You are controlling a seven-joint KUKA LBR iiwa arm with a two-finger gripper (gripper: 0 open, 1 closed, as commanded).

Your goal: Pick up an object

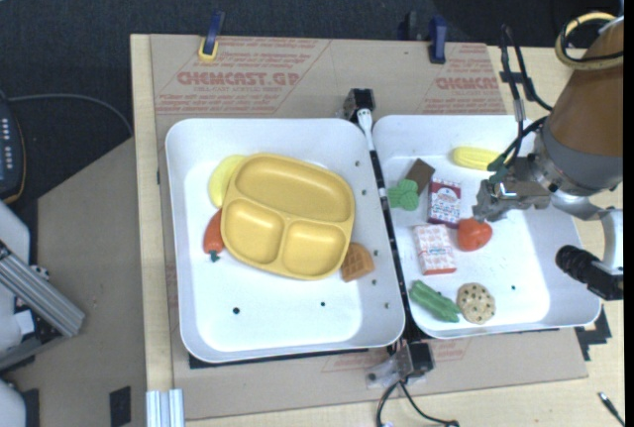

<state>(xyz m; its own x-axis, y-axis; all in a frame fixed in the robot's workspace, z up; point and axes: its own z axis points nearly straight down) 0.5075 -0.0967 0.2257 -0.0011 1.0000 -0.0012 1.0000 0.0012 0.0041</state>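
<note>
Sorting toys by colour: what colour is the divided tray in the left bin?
Yellow tray, in the camera view.

A divided tray (287,215) lies in the left bin (188,247); the right bin (540,286) holds a tomato (475,235), cookie (476,302) and cartons (445,202).

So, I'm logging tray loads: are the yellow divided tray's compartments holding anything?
Empty. All three compartments of the yellow tray show bare yellow floor; the waffle piece lies outside its lower right edge.

Red tomato (475,235) (small, round) lies in right bin (525,301), mid-area. Claw (492,205) sits just above it, touching.
</note>
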